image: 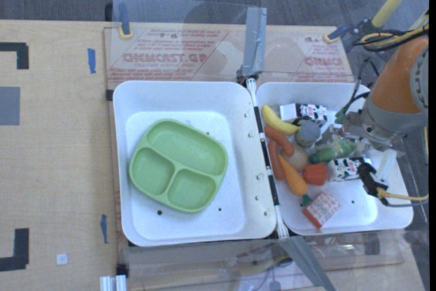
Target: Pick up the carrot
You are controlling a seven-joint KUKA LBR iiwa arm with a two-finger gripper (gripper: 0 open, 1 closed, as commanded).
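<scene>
Plywood table (54, 167) filled the left and lower part of the view, with black tape marks and blue tape strips on it, and two shallow white bins sat on it side by side. Of these, the left bin (136, 95) carried a light green divided plate (178, 164) with three compartments. Next to it, the right bin (354, 211) carried a crowd of toy foods near its left wall. From the right edge the grey arm (398, 95) with its orange band reached over the right bin, and the hand (354, 136) hung low above the far middle of the clutter; whether it was spread or closed, or had hold of anything, I could not tell, since the wrist hid it. Nearest the left wall lay the carrot (293, 176), orange and tilted, lying free in the bin just beside a red-orange sausage-shaped piece (280, 140). Behind them lay a yellow banana (278, 122), and a red tomato-like piece (315, 174) touched the carrot's right side. Two small cow-print cartons (308, 110) lay near the hand, one behind it and one in front. Nearest the front lay a small red and white packet (322, 208).
</scene>
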